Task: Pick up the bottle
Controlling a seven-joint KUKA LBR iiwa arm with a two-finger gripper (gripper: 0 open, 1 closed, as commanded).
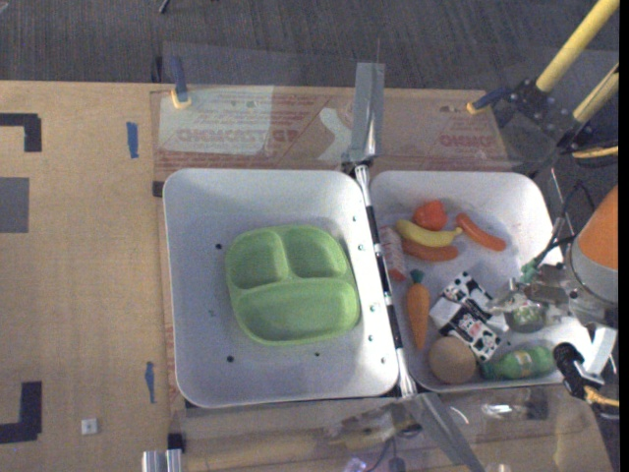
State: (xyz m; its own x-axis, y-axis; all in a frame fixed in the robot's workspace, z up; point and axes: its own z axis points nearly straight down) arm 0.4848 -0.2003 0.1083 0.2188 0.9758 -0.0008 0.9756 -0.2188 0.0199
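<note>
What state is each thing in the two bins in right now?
green divided plate: flat, right way up, in the left bin.
green bottle: lying on its side, near front of right bin.
carrot: lying flat.
banana: lying across a tomato and sausage.
black-and-white carton: tipped over.
gripper: low over the right bin, above the bottle.

Two white bins (197, 214) — one green plate (291, 284), one banana (428, 233), two carrots (418, 308), one green bottle (519, 363).

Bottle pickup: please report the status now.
Gripper low over right bin. Green bottle lying near front wall, not held. Cow-print carton beside it.
</note>
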